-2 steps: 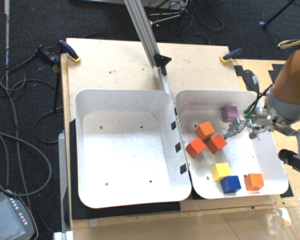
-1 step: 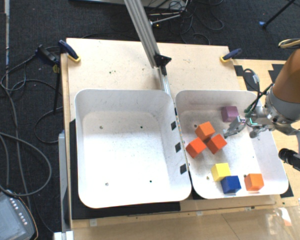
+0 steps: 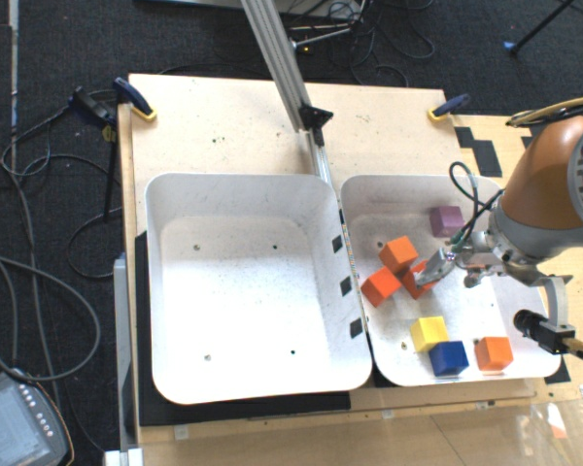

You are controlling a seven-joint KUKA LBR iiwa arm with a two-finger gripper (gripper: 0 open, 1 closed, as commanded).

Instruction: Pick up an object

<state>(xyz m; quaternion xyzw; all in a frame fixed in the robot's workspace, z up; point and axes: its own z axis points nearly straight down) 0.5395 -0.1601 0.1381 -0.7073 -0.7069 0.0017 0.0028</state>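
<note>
From above, the gripper [image 3: 429, 272] sits low in the right bin [image 3: 389, 357], its tip right against a cluster of three orange-red blocks — whether its fingers are spread or pressed together cannot be told at this size. To grasp well, it likely needs to centre on one block, the darker red block [image 3: 415, 280] at its tip, and avoid wedging against the neighbours. That block is small and partly hidden, touching an orange block [image 3: 399, 253] on its far side and another orange block [image 3: 379, 285] to its left — all matte cubes.
</note>
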